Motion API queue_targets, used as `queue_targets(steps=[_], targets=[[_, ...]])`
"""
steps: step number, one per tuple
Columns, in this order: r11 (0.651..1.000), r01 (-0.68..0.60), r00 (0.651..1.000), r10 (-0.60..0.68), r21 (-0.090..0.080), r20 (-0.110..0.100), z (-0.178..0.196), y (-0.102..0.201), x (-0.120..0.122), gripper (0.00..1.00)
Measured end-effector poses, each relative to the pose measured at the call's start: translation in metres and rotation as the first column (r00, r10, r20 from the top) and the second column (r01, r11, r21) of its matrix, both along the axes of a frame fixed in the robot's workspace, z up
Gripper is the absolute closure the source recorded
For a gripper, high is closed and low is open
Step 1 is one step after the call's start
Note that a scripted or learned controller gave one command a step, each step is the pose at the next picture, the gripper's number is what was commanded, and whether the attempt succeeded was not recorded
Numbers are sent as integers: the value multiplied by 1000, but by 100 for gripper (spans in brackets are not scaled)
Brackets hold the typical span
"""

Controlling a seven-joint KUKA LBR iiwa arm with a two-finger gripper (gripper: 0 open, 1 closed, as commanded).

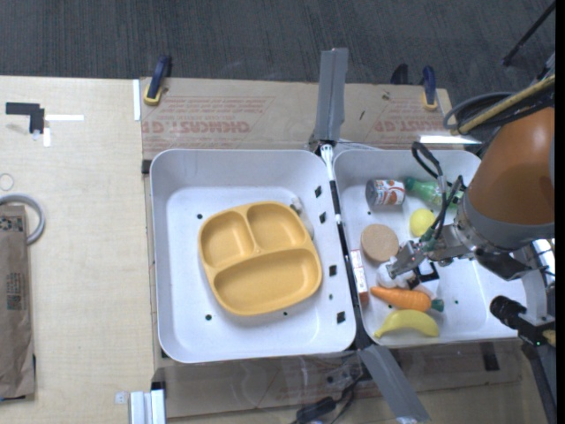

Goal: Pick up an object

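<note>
While the grey arm with its orange band [521,162] reaches in from the right over the right-hand shallow white bin [468,325], its two-finger gripper [402,268] sits low among the objects there, and whether it is released, clenched or grasping anything cannot be told from this slanted view. Just below the gripper lies an orange plastic carrot with a green tip [404,298], and below that, nearer the front wall of the bin, a yellow plastic banana [409,324]. Just to the gripper's left rests a round tan disc, like a biscuit or wooden puck [380,241], close by but seemingly not in contact. Above the gripper and slightly left lies a small can with a red and white label [385,193] on its side, with a green bottle [424,187] beside it toward the arm. A yellow rounded fruit, perhaps a lemon [422,222], sits just above and to the right of the gripper, partly covered by the wrist. Well away to the gripper's left, across the divider between the bins, the left-hand shallow white bin [177,263] holds a yellow-orange plastic plate with three compartments [259,259], lying flat near the bin's middle. Both bins rest on a brown cardboard sheet [238,113] clamped at the far edge.
</note>
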State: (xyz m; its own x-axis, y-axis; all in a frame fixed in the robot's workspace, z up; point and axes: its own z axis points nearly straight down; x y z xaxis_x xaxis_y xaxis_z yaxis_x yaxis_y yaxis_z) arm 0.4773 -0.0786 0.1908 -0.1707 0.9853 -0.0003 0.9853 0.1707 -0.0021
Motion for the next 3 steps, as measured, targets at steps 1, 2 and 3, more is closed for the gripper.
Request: queue_targets(steps=[1,2,3], targets=[[991,136,991,-136,-1,-1,57,-12,15,0],[988,152,988,-152,-1,-2,0,-9,0,0],[985,175,985,-175,-1,0,72,-49,0,0]])
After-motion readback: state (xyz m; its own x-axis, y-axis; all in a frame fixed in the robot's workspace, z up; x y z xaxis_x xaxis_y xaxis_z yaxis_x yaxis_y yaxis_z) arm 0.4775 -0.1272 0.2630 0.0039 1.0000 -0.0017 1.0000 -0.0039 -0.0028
